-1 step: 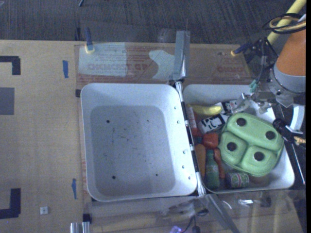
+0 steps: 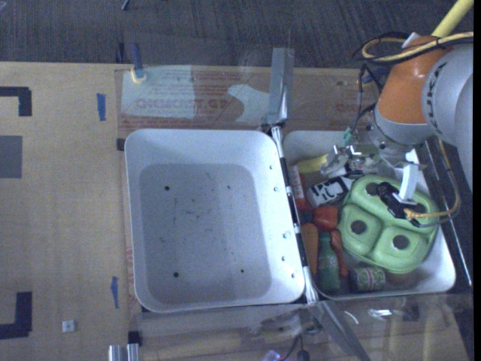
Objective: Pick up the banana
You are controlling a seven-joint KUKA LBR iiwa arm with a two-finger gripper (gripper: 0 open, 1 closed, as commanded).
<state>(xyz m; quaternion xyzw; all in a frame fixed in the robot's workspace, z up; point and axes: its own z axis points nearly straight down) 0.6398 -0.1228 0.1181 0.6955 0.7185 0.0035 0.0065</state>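
— Banana (image 2: pixel 316 162): where does it lie?

— In the right bin (image 2: pixel 445 275), at the far left corner, close under the back wall and near the edge shared with the left bin (image 2: pixel 143 156). I see a short yellow length of it. Its right end runs in under my wrist and I can't follow it further.

— And your jaws?

— They hang low over the back of the right bin, just right of the banana, at the end of my arm (image 2: pixel 421 89), which reaches in from the right. Whether they are open or closed I cannot tell, because the metal there is a blur from above. I can't tell either whether they touch the banana.

— What lies around it?

— Just nearer than the banana there is a white card with black print (image 2: pixel 328 190). Right of the card, a big pale green tray with round hollows (image 2: pixel 376 235) takes up most of the right half of the bin. Along the left wall lie a red thing (image 2: pixel 325 216), an orange thing (image 2: pixel 308 238) just beside it, and a dark green bottle (image 2: pixel 328 258). A small can (image 2: pixel 366 278) lies on its side by the near wall, just beside the tray's edge.

— And the left bin?

— White, with a few dark specks on its floor. Both bins sit side by side, touching, on the pale wooden table (image 2: pixel 60 216).
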